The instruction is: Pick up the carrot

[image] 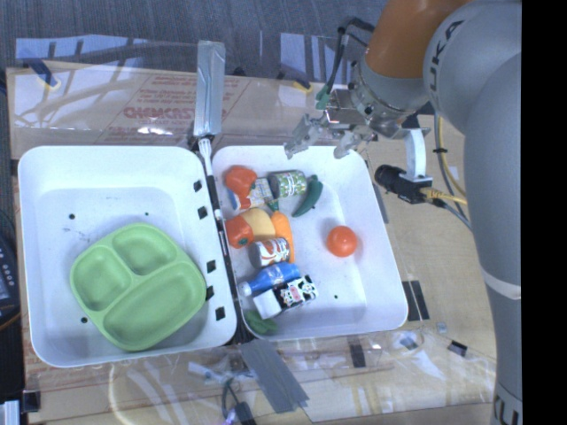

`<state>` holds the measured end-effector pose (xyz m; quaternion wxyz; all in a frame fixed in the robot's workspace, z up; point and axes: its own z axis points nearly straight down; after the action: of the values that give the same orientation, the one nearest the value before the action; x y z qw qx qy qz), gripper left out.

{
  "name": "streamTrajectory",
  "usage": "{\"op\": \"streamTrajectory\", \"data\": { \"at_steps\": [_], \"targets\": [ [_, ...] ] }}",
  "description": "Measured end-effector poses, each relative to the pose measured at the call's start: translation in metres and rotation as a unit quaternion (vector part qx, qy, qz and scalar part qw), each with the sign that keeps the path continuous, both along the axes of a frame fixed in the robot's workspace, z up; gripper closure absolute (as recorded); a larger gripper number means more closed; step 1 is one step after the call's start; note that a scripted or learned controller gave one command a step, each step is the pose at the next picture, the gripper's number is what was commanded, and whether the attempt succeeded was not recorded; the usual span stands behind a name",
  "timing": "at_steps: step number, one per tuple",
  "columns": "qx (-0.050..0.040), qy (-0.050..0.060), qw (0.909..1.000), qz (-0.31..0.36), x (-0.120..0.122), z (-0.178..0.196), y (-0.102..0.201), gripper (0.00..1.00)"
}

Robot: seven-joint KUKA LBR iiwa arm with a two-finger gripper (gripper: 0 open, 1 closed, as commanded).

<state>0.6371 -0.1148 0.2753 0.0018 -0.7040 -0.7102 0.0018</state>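
**Overhead, gripper empty above the right bin**

Plainly, the gripper [319, 142] had its two fingers [298, 143] spread wide apart with nothing between them, poised over the far rim of the right bin [381, 264]. Below it in that bin, the carrot [282, 229] lay in the cluster by the left wall, touching a yellow toy [257, 222] and a small can [273, 252]. Nearby sat a green pepper [307, 197], a tin [288, 184] and a blue bottle [270, 281]. An orange ball [342, 241] rested apart. The left bin [53, 184] held a green divided plate [137, 283].
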Motion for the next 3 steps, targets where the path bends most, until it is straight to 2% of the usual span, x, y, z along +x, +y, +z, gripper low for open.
{"op": "streamTrajectory", "data": {
  "at_steps": [1,2,3],
  "targets": [
    [0.0007,0.003,0.9987,0.051,-0.014,-0.146,-0.007,0.0],
    [-0.0048,-0.004,0.9985,0.053,-0.071,-0.181,0.0,0.0],
    [-0.0023,-0.001,0.9984,0.057,-0.071,-0.172,0.001,1.0]
  ]
}}
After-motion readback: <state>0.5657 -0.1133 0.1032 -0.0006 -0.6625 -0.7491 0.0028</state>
